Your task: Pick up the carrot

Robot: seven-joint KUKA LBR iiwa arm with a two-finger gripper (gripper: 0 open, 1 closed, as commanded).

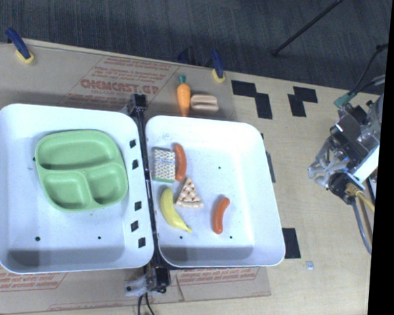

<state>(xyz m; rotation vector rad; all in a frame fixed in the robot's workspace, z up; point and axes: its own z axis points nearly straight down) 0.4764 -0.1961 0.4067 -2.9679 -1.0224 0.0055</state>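
Carrot [182, 98] lies on the surface just beyond the right bin's [262, 192] far edge, beside a hot-dog bun [204, 104], well apart from the gripper [333, 172] near the surface's right edge; whether its jaws are apart or together cannot be told.

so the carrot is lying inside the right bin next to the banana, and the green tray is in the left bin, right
Not quite. The camera view shows the carrot lying outside the bins, on the cardboard beyond the right bin, beside a small hot dog bun. The banana is inside the right bin, and the green tray is in the left bin, as you said.
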